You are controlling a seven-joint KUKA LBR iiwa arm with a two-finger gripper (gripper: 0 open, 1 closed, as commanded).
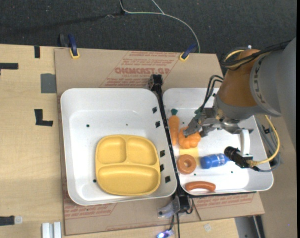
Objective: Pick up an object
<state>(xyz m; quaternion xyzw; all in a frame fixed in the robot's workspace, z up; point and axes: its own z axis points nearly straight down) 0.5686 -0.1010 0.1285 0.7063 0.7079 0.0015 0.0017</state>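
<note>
Looking down, you see the grey arm (269, 83) with its orange band reaching from the right over the right bin (261, 182). The left bin (73, 108) holds a yellow divided plate (127, 165). In the right bin, the gripper (193, 131) sits low, touching an orange lumpy toy (189, 140); whether its fingers grip the toy you cannot tell. Nearby lie a carrot (174, 128), a blue bottle (212, 160), a doughnut (186, 163), and a sausage (200, 186) by the front wall.

Red "CHEMCAST GP" print, cardboard sheet (140, 68) under bins
</note>
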